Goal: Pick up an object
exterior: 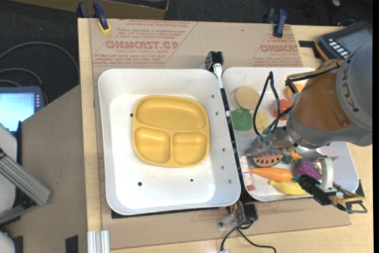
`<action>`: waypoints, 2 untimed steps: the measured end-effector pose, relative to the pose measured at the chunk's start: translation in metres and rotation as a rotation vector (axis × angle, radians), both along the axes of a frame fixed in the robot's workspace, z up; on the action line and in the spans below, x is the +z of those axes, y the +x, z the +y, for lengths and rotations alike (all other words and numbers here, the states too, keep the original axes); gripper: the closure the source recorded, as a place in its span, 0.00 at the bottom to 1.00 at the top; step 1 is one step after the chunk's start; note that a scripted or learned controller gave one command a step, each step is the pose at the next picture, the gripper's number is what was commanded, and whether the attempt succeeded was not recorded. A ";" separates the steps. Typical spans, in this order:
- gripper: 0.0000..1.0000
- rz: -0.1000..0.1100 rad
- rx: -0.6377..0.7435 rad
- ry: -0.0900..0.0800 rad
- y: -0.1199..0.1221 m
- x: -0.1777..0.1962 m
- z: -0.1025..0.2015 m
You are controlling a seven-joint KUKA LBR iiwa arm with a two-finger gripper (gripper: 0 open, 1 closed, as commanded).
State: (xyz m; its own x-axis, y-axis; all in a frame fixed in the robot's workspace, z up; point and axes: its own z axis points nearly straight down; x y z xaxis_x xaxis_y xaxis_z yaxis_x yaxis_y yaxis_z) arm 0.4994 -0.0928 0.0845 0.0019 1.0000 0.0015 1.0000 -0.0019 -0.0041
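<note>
The right bin (350, 170) holds several toy foods. A watermelon slice (265, 159) lies near its front left, with an orange carrot (272, 174) and a yellow banana (288, 188) just in front of it. A purple eggplant (307, 167) lies to their right. Further back are a tan round piece (247, 96), a green piece (241, 119), a pale yellow piece (261, 121) and a red piece (284, 106). My gripper (269, 144) is down in this bin, just behind the watermelon slice and partly hidden under the orange-banded wrist (317, 106).
The left bin (112, 127) holds a yellow divided plate (171, 130). A black divider (228, 121) runs between the two bins. The arm covers much of the right bin's back and right side. Clamps (278, 22) sit on the bench's far edge.
</note>
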 end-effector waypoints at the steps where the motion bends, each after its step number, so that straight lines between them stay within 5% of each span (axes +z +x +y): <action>1: 1.00 -0.007 -0.001 -0.004 0.002 0.011 -0.001; 2: 1.00 -0.016 0.001 -0.005 -0.007 0.130 -0.019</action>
State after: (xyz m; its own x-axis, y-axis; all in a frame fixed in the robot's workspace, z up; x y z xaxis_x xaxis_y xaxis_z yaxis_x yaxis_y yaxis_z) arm 0.4928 -0.1121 0.2150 0.0011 1.0000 -0.0038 0.9999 -0.0011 0.0124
